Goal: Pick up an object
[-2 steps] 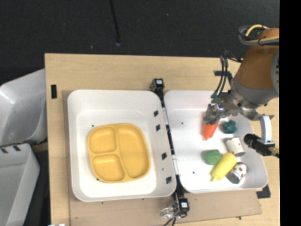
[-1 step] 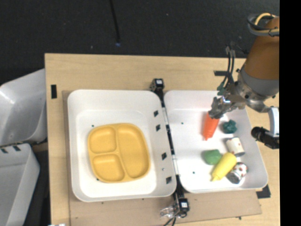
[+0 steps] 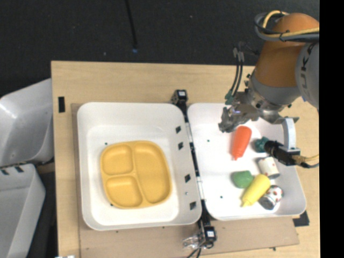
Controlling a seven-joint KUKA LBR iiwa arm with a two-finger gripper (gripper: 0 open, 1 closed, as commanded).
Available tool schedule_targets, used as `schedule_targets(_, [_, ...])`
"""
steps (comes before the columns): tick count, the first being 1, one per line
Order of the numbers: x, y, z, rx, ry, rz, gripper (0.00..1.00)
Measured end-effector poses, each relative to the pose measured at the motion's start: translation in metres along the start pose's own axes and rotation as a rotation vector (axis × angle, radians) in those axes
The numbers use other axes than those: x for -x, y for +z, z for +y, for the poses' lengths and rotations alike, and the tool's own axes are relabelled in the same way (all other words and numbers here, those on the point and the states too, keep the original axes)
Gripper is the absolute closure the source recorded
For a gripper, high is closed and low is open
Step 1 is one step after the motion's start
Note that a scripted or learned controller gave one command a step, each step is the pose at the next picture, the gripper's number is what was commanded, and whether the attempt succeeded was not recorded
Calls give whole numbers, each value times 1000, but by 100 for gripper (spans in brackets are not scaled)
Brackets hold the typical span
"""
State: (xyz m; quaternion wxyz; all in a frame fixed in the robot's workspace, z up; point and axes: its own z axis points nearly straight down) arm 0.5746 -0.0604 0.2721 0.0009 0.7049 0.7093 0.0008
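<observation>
From my screen, the grey two-finger tool (image 3: 230, 120) hangs over the upper part of the right shallow white bin (image 3: 212, 160), on the wooden desk (image 3: 64, 85). I cannot tell whether it is released or clenched; nothing shows between its tips. The nearest candidate is the smooth orange carrot-shaped toy (image 3: 240, 141), lying on the bin floor just beside the tool, below and slightly right of it in the view. Its long axis runs nearly top to bottom in the picture, leaning a little, narrow end toward the lower left. I judge a short drop toward it, jaws set across that axis, would suit. The yellow sectioned plate (image 3: 135, 174) sits in the left bin
</observation>
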Motion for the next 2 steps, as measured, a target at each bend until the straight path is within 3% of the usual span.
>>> schedule_targets(2, [-113,5,-9,-3,-1,1,100])
